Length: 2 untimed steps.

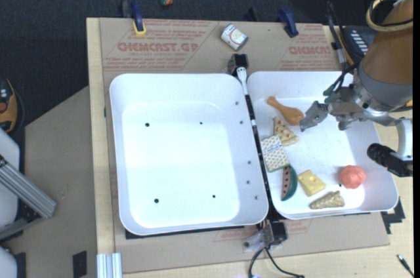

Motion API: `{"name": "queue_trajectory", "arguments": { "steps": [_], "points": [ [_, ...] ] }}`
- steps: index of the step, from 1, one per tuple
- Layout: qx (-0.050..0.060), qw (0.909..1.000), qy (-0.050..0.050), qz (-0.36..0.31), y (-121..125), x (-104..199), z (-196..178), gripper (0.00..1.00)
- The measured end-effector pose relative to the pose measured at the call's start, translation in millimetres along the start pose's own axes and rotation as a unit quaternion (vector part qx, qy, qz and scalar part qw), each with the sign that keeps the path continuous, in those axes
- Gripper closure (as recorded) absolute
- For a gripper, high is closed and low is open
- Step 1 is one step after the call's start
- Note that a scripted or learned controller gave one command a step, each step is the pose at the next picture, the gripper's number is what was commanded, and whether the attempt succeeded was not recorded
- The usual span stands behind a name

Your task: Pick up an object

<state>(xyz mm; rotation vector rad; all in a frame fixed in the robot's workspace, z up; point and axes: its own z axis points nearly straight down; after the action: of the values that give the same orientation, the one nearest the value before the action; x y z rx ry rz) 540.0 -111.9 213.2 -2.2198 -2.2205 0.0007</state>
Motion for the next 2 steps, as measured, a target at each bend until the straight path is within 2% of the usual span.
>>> {"name": "queue_trajectory", "arguments": {
  "steps": [1, 2],
  "points": [
    [0.001, 1.0000, 0.000, -0.001, 77, 3, 129, 0.00],
    [-0.003, 1.0000, -0.001, 0.000, 78, 1, 110, 1.00]
  ]
}}
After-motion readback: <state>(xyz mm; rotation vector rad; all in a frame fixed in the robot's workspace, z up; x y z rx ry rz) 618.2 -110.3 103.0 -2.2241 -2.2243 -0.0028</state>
